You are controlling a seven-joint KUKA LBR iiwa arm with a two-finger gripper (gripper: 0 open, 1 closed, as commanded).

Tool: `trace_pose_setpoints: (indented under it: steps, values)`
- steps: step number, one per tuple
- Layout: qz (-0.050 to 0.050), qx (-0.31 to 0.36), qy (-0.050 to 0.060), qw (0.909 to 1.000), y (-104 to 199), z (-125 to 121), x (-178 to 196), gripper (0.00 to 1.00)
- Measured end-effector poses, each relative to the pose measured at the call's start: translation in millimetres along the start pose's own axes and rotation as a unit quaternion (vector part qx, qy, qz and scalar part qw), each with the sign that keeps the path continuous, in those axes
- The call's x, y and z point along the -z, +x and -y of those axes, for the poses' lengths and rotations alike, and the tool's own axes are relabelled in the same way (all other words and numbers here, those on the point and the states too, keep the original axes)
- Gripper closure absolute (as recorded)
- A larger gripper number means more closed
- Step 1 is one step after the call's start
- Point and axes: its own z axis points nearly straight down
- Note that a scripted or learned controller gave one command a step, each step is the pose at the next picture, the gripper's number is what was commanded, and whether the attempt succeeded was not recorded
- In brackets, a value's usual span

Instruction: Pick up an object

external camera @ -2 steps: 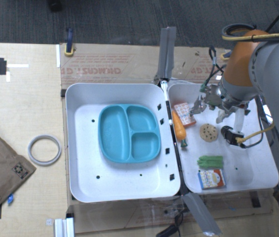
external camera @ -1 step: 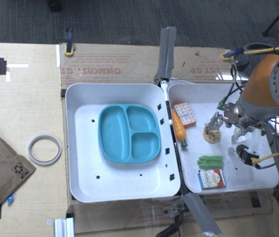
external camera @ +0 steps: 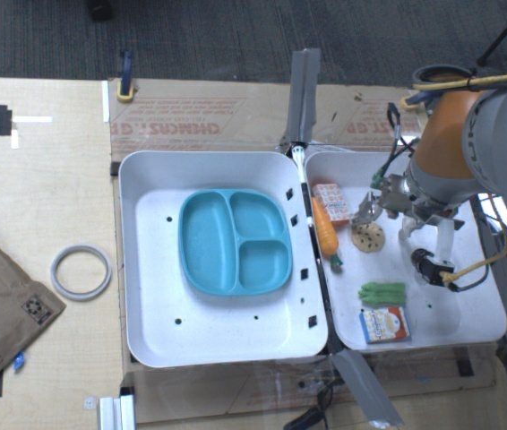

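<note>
Noting nearest, in the front of the right bin (external camera: 495, 325), a small printed box (external camera: 384, 323) lying flat, and just beyond it a green toy (external camera: 382, 292), the two near but apart. Moving farther in, finding a round speckled cookie (external camera: 368, 236) sitting just right of a carrot (external camera: 325, 227), with a red-and-white packet (external camera: 331, 201) behind the carrot's far end. Hovering directly behind and above the cookie, the gripper (external camera: 369, 213); not managing to tell from this slant whether the claw is spread or pressed together, and seeing nothing pinched in it.

Probably lining up on the cookie. Doing this well likely means centring over the disc, keeping clear of the carrot beside it, descending straight to the bin floor, and closing across the cookie's width before lifting slowly.
</note>
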Motion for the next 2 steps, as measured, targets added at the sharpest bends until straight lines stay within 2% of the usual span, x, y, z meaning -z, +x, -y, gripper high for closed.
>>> trace_pose_setpoints:
  steps: [1,2]
  values:
    - [0.001,-0.001,-0.002,1.0000,-1.6,-1.8,11.5,1.00]
    - [0.000,-0.001,-0.002,1.0000,-1.5,-1.8,11.5,0.00]
